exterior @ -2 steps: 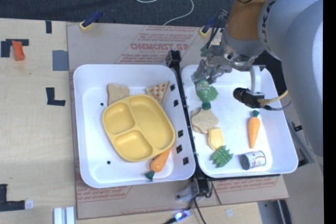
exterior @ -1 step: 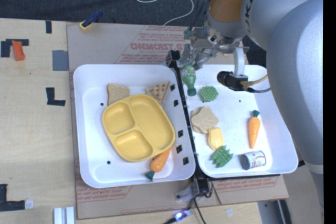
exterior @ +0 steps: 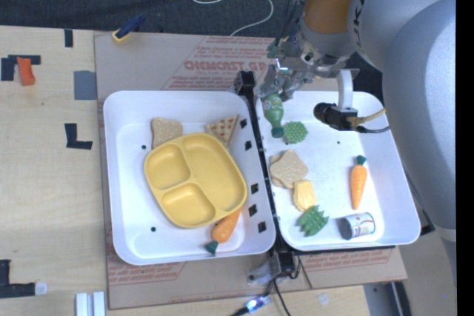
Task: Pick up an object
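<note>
Camera view is showing you the gripper (exterior: 278, 89) hanging over the far left corner of the right bin (exterior: 385, 159), close by the wall it shares with the left bin (exterior: 118, 159). You cannot tell how it is set: the wrist hardware is crowding it from this angle, and nothing is showing plainly held.

Directly under it and a touch nearer the camera, a small pale-green bottle-shaped toy (exterior: 275, 113) is lying, its long axis running roughly from the far side toward the near side. That is the likeliest target, I judge, since it is sitting almost straight below; the coming move would be mostly a descent, with little sideways shift. Just beside it to the right a round green knobbly piece (exterior: 295, 132) is sitting, near enough to get in the way.

Counting outward in the right bin, you are looking at one toast slice (exterior: 288, 169), one yellow corn piece (exterior: 304, 195), one green leafy piece (exterior: 313, 220), one carrot (exterior: 358, 183) and one small can (exterior: 358, 226).

In the left bin, one yellow divided plate (exterior: 195, 178) is lying, with two bread pieces (exterior: 166, 131) behind it and one carrot (exterior: 226, 228) at its near edge.
</note>
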Controlling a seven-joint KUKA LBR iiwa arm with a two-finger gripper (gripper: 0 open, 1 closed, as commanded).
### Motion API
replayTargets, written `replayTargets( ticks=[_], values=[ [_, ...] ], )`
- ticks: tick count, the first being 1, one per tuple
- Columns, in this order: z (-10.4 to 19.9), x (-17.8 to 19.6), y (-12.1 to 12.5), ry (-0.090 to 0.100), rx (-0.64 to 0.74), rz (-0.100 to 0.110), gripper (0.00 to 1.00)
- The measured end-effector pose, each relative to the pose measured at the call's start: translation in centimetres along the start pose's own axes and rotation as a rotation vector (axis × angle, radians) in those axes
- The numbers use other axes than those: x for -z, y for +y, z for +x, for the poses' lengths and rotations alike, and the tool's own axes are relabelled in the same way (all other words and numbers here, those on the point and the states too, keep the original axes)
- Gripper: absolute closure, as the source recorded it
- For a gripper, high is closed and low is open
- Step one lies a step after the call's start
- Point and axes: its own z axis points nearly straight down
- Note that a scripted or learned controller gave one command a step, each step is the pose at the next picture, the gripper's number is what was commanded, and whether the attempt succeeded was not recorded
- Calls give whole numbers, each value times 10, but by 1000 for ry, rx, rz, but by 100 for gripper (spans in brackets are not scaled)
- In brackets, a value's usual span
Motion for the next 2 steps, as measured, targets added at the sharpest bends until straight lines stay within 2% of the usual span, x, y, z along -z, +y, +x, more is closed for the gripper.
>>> replayTargets(
  ticks=[1,2],
  values=[
    [8,-2,-10,0,0,1,100],
    [3,-1,-8,0,0,-1,100]
  ],
)
